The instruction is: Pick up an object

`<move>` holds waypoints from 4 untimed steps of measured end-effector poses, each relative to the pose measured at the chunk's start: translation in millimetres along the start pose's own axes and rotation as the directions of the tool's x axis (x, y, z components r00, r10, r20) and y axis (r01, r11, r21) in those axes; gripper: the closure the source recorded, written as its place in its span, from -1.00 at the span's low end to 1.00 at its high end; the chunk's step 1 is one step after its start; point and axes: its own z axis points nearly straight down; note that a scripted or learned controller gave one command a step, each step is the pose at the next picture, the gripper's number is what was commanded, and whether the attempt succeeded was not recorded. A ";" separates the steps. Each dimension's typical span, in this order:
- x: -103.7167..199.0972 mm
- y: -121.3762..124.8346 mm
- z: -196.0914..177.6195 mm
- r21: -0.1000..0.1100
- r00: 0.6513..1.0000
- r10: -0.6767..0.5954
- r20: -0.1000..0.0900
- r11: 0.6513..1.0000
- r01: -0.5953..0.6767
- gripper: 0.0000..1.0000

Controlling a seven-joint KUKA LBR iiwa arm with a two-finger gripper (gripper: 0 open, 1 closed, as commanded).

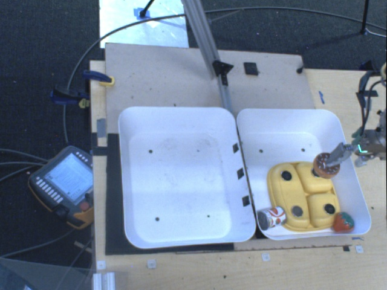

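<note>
Two smooth white plastic bins (pixel 178 177), faintly glossy, sit on a matt pale wooden desk (pixel 338 95). Inside the right bin, a yellow moulded plastic tray (pixel 300 196) looks glossy; beside it lies a shiny metal can (pixel 271 217).

We see the arm (pixel 373 119) only in part: the right edge of the picture cuts it off, so just its wrist end reaches in. The gripper (pixel 336 154) is too small and blurred for us to tell how it stands over the brown round object (pixel 323 165), or whether the two touch. That object covers part of the yellow tray (pixel 296 195) beneath it, and we cannot name it more exactly. The label on the small can (pixel 271 217) is too small to read. The teach pendant's (pixel 63 185) screen is a washed-out blur.
</note>
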 end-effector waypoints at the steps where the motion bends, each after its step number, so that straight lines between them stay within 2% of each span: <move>1: 0.0 0.6 -1.0 -0.003 1.000 0.000 0.001 1.000 0.000 -1.00; 2: -1.6 2.6 61.5 0.002 1.000 0.002 -0.001 1.000 -0.002 -1.00; 3: 0.9 -6.5 119.6 0.003 1.000 0.003 -0.001 1.000 -0.003 -1.00; 4: -0.2 -1.7 128.0 -0.014 1.000 -0.001 0.004 1.000 0.001 -1.00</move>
